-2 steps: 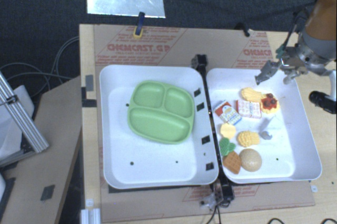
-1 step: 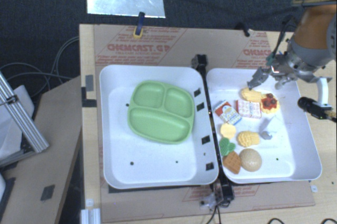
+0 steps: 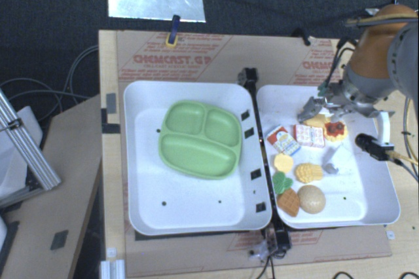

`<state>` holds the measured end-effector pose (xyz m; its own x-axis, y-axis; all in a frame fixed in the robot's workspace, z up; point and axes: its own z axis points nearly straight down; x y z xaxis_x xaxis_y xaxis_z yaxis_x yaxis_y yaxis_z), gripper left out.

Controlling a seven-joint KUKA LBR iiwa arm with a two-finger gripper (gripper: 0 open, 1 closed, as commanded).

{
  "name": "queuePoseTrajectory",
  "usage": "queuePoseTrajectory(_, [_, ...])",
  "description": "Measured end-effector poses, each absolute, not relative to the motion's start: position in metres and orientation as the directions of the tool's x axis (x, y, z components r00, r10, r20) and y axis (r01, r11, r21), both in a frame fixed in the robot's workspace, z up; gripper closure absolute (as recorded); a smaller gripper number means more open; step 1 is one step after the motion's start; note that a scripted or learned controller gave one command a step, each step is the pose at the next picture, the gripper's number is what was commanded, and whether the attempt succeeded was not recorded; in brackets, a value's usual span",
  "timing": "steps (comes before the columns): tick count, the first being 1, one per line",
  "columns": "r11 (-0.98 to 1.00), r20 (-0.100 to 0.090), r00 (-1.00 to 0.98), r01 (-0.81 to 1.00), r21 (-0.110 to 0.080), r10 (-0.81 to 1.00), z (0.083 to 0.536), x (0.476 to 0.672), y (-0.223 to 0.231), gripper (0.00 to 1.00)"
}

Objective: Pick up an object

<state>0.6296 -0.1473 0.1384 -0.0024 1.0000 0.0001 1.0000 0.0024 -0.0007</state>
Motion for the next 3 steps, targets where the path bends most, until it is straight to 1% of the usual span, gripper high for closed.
queuePoseTrajectory(1, [0.002,0.0,-0.002,1.0,0.001,1.0,0.088,0.63,-0.147,0.0])
queuePoseTrajectory(2, [0.002,-0.001,-0.002,1.0,0.005,1.0,0.101,0.632,-0.147,1.0])
queuePoseTrajectory(3, [0.004,0.0,-0.004,1.0,0.005,1.0,0.154,0.625,-0.14,1.0])
